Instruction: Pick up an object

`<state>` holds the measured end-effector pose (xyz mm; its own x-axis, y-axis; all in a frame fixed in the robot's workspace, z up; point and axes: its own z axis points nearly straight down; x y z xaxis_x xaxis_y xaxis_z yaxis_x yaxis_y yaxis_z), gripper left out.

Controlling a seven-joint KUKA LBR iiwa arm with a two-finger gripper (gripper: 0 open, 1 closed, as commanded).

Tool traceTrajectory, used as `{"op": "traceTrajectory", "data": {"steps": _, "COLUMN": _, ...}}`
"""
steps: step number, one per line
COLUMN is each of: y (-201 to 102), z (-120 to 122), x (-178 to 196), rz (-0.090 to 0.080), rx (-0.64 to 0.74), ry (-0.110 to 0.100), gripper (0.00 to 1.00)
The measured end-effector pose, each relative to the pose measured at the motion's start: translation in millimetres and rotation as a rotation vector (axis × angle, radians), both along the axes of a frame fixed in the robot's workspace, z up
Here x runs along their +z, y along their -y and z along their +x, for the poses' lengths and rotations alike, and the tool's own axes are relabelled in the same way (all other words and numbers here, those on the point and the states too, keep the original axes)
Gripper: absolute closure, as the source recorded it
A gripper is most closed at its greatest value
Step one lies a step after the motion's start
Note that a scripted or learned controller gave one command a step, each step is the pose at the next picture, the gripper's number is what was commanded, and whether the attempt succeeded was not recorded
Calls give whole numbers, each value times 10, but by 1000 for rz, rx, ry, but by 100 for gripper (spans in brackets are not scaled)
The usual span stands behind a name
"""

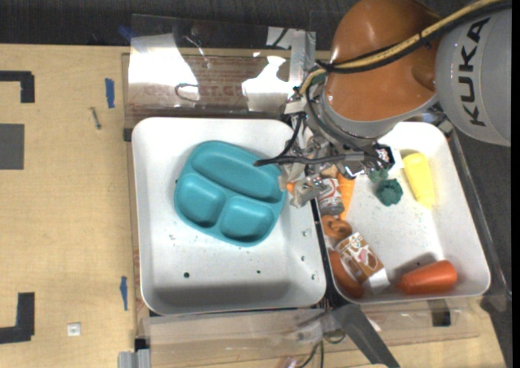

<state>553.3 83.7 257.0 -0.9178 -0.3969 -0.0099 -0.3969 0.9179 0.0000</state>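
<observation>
Objects to pick: right bin [467, 220] holds a yellow block [418, 176] near its upper right, a dark green lump [389, 191] just left of the block, a red-orange pepper-like piece [428, 277] at the lower right, and a brown packaged item with a white label [355, 259] along the lower left wall.
Teal tray: a three-compartment teal plate [228, 192] lies tilted in the left bin [162, 261], toward its upper right.
Gripper: gripper [325, 182] sits over the divide between the bins, at the top left of the right bin, beside the tray's right edge.
Grip: hidden under the wrist; cannot tell.
Arm: orange band [382, 54] above the bins' top edge.
</observation>
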Motion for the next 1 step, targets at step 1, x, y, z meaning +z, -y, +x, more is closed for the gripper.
{"op": "traceTrajectory", "data": {"steps": 1, "y": -422, "z": -661, "x": -797, "rz": -2, "rx": 40, "ry": -12, "gripper": 100}}
